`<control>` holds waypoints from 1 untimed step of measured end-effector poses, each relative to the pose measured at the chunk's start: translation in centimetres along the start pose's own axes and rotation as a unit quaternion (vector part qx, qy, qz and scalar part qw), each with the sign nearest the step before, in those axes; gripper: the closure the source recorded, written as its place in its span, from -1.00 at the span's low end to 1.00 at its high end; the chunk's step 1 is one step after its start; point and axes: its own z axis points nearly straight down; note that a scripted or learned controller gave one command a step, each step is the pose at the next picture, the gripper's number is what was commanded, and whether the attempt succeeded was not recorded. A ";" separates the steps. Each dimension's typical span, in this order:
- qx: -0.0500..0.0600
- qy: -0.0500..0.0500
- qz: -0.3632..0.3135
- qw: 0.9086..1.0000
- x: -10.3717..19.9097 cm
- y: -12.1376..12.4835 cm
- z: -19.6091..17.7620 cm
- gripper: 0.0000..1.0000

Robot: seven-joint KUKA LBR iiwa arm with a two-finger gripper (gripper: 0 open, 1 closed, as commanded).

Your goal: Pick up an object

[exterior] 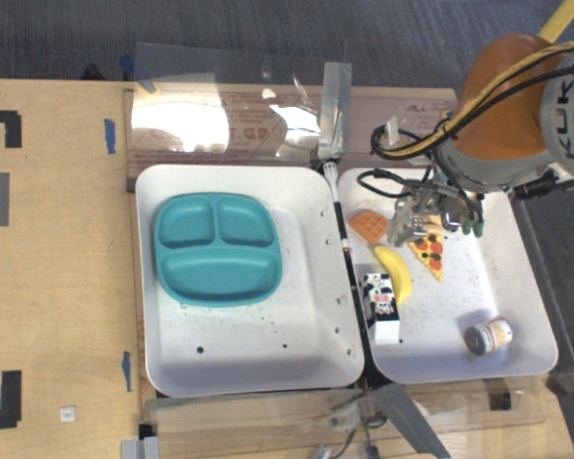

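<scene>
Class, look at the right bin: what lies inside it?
Inside the right bin: a banana, pizza slice, waffle, small jar and black-and-white packet. The gripper covers whatever lies beneath it.

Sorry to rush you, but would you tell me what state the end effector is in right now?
End effector: low over the right bin, by the pizza slice and banana; open or closed cannot be told.

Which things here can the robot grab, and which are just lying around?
For the job: two-finger gripper; yellow banana; orange waffle piece; pizza slice toy; small silver can; small black-and-white box.

Just there: teal divided plastic plate; two shallow white bins.
</scene>
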 end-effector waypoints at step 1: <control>0.001 0.005 0.171 0.985 4.9 7.2 0.3 1.00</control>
